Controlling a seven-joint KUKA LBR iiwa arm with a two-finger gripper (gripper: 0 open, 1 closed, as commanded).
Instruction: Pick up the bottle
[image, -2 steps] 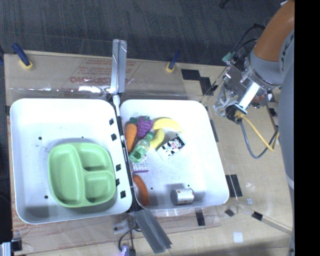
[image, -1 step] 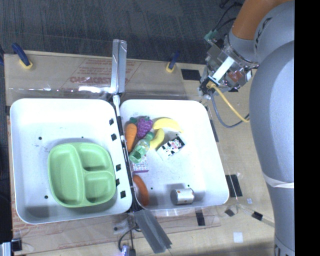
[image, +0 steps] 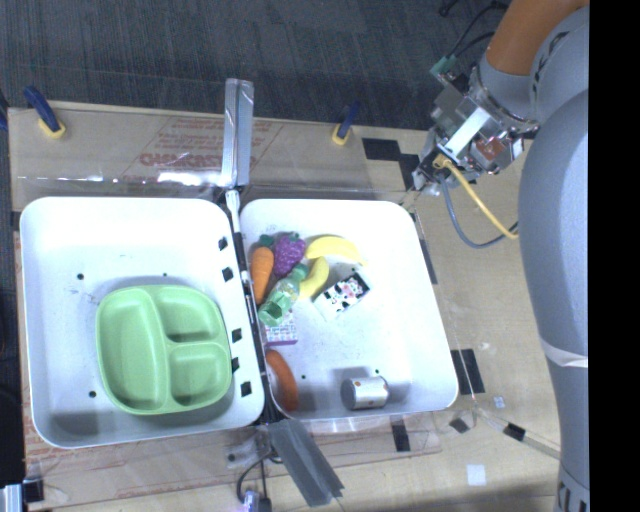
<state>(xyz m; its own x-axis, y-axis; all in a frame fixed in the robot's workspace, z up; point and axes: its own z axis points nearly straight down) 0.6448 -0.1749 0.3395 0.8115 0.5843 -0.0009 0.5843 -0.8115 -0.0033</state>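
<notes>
- The gripper (image: 432, 170) hangs at the upper right of the frame, above the bench just beyond the right bin's (image: 420, 330) far right corner; how its jaws are set cannot be made out at this angle, and it touches none of the objects in the bins.
- Yellow and grey cables loop down from the wrist below the arm's orange band (image: 525, 35).
- The bottle (image: 279, 300), small, pale green and translucent, lies tilted in the left part of the right bin, close to the wall between the bins.
- Its upper end sits among a carrot (image: 261, 272), a bunch of purple grapes (image: 290, 251) and a banana (image: 322, 262); which of these it actually touches is unclear.
- A black-and-white patterned box (image: 344, 291) rests just right of the banana.
- Near the bin's lower edge lie an orange-red vegetable (image: 282, 379) against the dividing wall and a silver can (image: 366, 391) on its side.
- The left bin (image: 50, 260) holds a green divided tray (image: 166, 348), towards its lower middle.
</notes>
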